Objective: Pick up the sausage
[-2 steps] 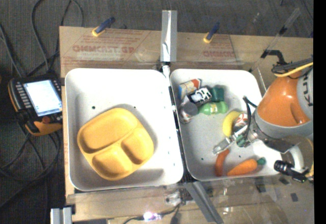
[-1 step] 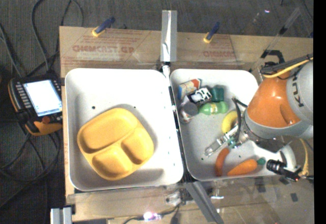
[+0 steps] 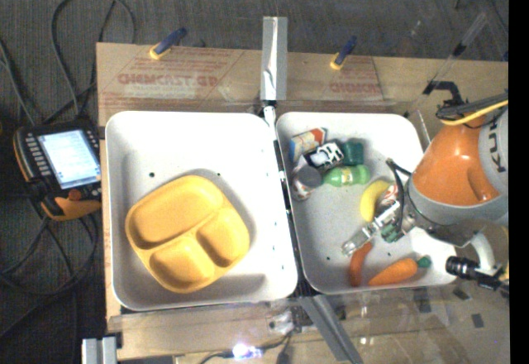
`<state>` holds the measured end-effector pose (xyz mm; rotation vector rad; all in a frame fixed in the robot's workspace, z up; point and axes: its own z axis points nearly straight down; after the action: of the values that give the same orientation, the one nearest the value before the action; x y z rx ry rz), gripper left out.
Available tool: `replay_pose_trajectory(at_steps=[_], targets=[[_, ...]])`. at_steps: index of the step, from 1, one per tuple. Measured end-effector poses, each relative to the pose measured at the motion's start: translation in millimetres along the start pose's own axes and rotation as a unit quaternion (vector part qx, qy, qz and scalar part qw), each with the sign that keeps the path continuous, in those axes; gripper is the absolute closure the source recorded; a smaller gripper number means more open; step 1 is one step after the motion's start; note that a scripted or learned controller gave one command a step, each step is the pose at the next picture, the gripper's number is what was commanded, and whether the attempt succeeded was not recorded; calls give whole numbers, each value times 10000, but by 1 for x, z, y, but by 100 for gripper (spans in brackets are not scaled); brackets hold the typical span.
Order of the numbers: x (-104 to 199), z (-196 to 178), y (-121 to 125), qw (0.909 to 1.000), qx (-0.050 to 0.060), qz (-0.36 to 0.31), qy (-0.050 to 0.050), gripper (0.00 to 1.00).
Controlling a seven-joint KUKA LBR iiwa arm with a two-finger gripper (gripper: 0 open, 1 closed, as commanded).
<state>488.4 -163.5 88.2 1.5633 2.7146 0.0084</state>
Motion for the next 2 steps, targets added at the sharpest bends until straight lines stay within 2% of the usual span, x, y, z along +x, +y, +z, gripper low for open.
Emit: replay_pose_trajectory(at_steps=[1,2], targets=[[6,-1,3,9995,10,-328,-47,0],[9,-1,5,9988,12,-482,-52,0]])
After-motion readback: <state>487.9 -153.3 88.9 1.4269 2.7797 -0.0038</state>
